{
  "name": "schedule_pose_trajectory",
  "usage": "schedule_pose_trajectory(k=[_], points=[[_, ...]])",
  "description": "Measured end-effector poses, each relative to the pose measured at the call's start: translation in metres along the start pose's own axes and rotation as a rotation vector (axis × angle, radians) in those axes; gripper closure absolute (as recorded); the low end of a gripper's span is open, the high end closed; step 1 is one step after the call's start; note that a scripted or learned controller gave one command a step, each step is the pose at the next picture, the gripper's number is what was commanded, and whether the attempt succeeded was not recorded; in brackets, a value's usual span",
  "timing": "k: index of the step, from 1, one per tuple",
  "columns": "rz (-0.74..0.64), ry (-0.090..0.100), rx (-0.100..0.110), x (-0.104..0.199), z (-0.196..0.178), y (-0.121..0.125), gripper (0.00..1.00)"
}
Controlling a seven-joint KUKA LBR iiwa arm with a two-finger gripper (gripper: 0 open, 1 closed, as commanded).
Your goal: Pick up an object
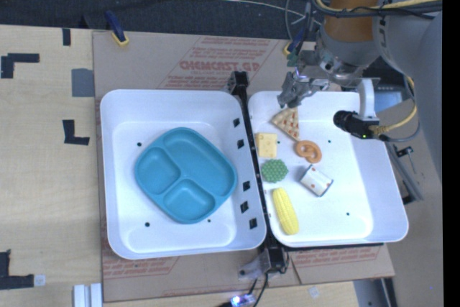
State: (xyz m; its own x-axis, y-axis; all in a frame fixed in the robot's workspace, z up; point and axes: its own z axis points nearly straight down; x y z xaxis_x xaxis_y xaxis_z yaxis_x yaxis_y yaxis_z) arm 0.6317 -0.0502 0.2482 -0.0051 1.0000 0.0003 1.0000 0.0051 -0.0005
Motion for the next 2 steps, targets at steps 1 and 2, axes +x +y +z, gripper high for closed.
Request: schedule_pose_trajectory(k=[1, 2], points=[[0.0, 0.0, 0.002, 0.045, 0.013, -0.002, 1.0], [-0.001, 0.0, 0.001, 0.102, 0.012, 0.003, 1.0]])
